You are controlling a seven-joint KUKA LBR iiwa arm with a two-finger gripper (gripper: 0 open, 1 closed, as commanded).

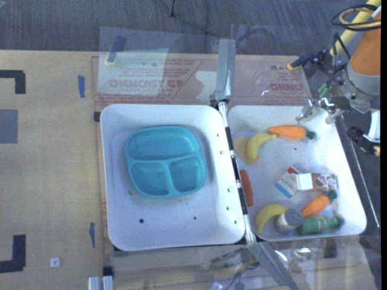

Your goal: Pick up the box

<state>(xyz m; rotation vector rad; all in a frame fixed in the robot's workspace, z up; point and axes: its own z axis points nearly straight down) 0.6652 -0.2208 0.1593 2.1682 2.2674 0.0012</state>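
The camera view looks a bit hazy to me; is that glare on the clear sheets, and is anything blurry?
In the camera view, the clear sheets behind the bins show pale glare that washes out their red lettering; the whole camera view is soft, so the print on the box is unreadable; the tool is small and blurred; shadows are faint.

Smooth white plastic with a soft sheen for both bins. Matt teal plastic for the divided tray in the left bin. Printed, glossy cardboard for the box in the right bin. Shiny moulded plastic for the bananas and carrots. Pale, flat wood grain on the bench. Clear, reflective sheeting at the far side. Dark, rough carpet beyond.
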